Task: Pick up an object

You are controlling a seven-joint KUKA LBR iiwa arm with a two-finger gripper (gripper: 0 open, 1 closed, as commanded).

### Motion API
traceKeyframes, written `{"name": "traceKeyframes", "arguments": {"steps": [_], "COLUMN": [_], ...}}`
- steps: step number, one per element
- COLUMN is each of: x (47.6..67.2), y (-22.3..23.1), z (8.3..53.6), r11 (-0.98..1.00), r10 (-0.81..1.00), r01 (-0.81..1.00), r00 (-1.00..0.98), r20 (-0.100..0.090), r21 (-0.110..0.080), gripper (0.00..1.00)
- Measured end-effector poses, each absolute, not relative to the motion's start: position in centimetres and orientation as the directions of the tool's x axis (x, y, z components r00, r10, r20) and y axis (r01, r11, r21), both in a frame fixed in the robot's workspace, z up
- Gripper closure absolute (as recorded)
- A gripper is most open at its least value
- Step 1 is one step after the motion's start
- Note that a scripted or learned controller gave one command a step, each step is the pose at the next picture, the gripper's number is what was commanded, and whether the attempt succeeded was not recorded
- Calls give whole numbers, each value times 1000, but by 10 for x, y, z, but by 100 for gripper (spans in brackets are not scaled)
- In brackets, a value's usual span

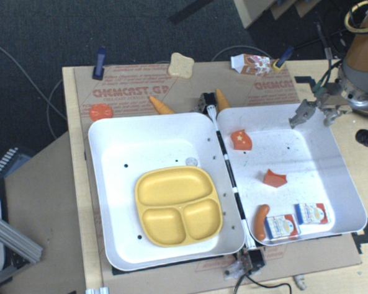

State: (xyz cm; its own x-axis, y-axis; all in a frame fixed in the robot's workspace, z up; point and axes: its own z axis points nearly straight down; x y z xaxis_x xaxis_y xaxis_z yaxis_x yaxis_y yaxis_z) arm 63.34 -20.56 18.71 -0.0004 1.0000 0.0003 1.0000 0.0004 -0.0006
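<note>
Tabletop with two white bins and strays along its far edge

The tan tabletop [137, 90], printed with red lettering, carries the left bin [109, 148] and the right bin [334, 165] side by side, their inner rims touching. Along the far edge lie a blue clip [98, 63] at the far-left corner, a bread slice [180, 64] near the middle and a small carton [251, 64] toward the right. Just beyond the left bin's far rim sit a red disc [100, 112] and an orange carrot [161, 105].
</note>
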Motion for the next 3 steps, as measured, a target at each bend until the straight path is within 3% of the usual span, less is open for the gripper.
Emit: {"name": "traceKeyframes", "arguments": {"steps": [1,2,3], "x": [573,534,552], "y": [-166,-115,-110], "z": [90,84,84], "r11": [0,1,1], "r10": [1000,1000,1000], "r01": [1000,1000,1000], "r00": [0,-1,-1], "r20": [1,2,0], "r21": [-4,-3,1], "gripper": [0,0,0]}}
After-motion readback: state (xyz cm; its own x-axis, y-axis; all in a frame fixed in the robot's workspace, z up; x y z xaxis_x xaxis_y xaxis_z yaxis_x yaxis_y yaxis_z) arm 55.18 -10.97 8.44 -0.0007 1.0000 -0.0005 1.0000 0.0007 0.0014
